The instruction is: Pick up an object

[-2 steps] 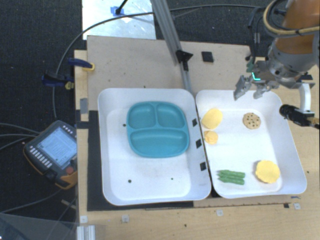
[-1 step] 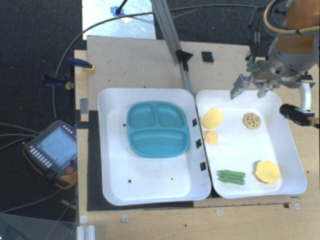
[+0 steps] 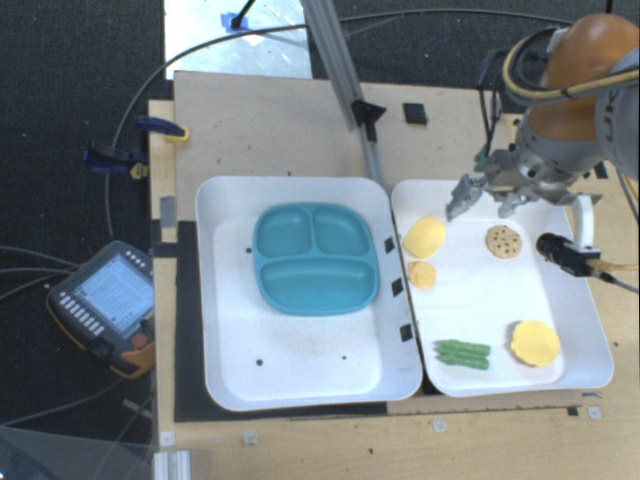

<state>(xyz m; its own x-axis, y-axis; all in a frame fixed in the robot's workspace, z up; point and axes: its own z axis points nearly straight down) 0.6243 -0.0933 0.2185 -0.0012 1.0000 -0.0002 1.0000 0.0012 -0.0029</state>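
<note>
Gripper (image 3: 487,198) over the right bin's (image 3: 590,353) far edge, fingers spread, nothing between them, pointing down.

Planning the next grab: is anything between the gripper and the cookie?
Nothing visible. The gripper hangs over the right bin's far end, and the cookie lies just below it in the view, with bare bin floor between them.

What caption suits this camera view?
Gripper hovers over right bin of toy food; blue plate sits in left bin.
</note>
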